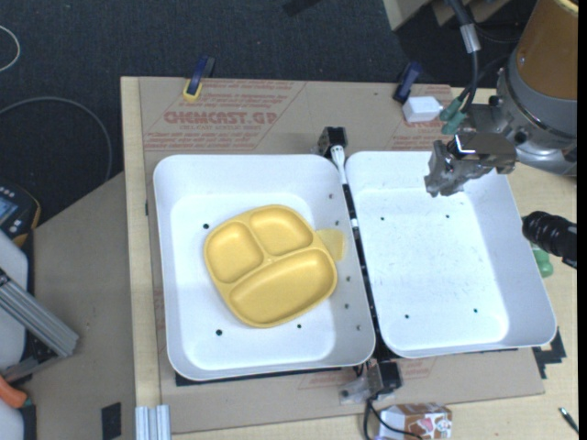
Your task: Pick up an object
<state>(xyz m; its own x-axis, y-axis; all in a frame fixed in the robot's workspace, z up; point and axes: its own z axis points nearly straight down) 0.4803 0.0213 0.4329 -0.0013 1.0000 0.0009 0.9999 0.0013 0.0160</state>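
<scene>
Camera view: a yellow divided plate [269, 264] is seen lying flat in the left bin [174, 186]. It is judged light, stiff and smooth, best taken at its thin rim. The gripper [444, 180] is placed far right of the plate, its opening not clear.

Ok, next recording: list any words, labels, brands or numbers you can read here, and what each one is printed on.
"CHEMCAST GP": large red letters on the brown board under the bins, above the left bin; the last letters are uncertain.
Smaller red lines printed above and below that word, and again on the board near the right bin: too blurred to read.
Small packet at the bottom edge: its printing is too small to read.
</scene>
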